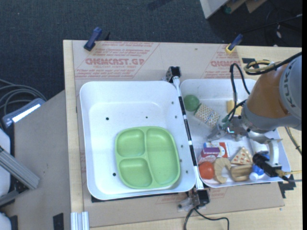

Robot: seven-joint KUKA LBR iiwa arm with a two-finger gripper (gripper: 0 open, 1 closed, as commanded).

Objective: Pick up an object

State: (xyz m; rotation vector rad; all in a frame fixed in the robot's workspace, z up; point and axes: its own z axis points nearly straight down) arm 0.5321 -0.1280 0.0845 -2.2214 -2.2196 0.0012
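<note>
Gripper [221, 130] hangs low in the right bin [283, 150] (open or closed, I cannot tell) above small toy foods [225, 164]: light, rigid, probably slick; best pinched across narrow sides.

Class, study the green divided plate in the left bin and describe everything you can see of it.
The green divided plate is pale green, looks like smooth plastic, and has a rounded rectangular outline with raised ridges splitting it into three compartments, two smaller and one long. It lies flat, right way up and slightly turned, on the floor of the left bin, toward its near right corner. Nothing lies in it, and the gripper is away over the other bin.
</note>
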